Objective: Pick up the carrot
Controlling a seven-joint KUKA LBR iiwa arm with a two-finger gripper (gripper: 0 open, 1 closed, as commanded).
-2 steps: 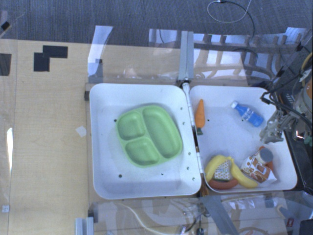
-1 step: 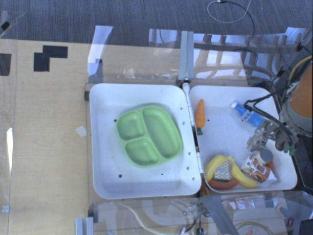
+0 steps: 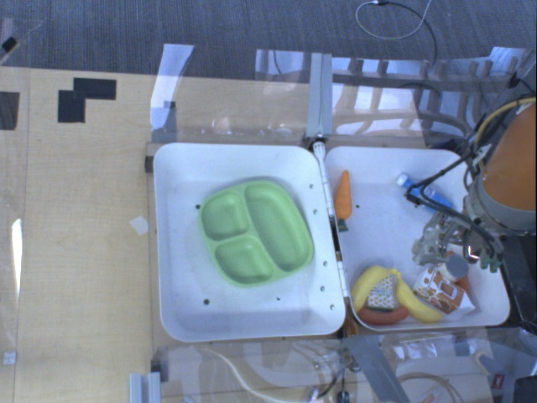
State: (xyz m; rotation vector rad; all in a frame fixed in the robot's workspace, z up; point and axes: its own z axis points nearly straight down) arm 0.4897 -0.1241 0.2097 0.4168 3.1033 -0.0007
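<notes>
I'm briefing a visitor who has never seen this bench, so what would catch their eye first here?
Probably the green divided plate, bright in the middle of the left bin. Next, the orange carrot lying alone along the left wall of the right bin, apart from the pile of banana and other toy food at that bin's near edge. The gripper hangs over the right bin's right side, away from the carrot.

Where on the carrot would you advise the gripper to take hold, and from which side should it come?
Probably the thick middle of the carrot, coming straight down from above. It lies flat and lengthwise beside the right bin's left wall, so the fingers should close across its narrow width, one slipping between carrot and wall. The gripper hovers away to the right.
</notes>
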